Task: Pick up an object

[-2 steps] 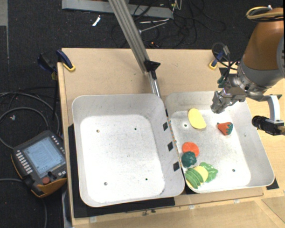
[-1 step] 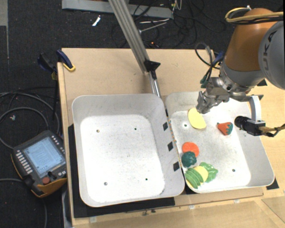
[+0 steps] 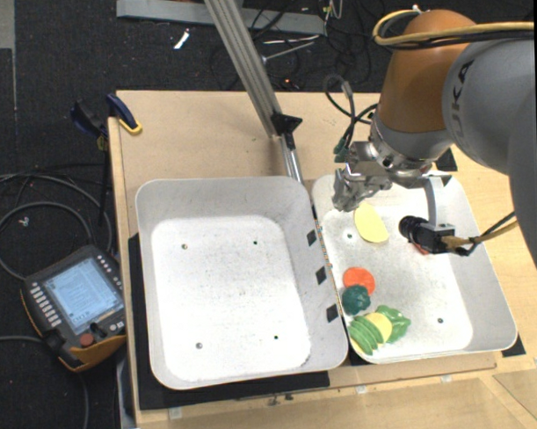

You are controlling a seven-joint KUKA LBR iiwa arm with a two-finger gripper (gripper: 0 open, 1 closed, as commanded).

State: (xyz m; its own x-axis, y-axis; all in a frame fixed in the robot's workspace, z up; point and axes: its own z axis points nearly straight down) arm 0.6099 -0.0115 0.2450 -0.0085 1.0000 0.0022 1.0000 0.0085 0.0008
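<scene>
Holding yellow, orange and green toys (image 3: 366, 295), the right bin (image 3: 464, 281) sits under the gripper (image 3: 349, 191), grip unclear.

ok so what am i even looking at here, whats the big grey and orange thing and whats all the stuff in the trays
The big grey and orange thing is a robot arm, reaching in from the right of the picture. The one camera sits above the bench and looks down at a slant. On the bench lie two shallow white bins side by side: the left bin and the right bin. The arm's end effector hangs over the far end of the right bin, close to a pale yellow piece; I cannot tell whether it holds anything. Nearer the camera in that bin lie an orange piece, a dark green piece and a green and yellow piece, all small toy-like items. The box with a screen on the floor at the left looks like the arm's hand controller.
</scene>
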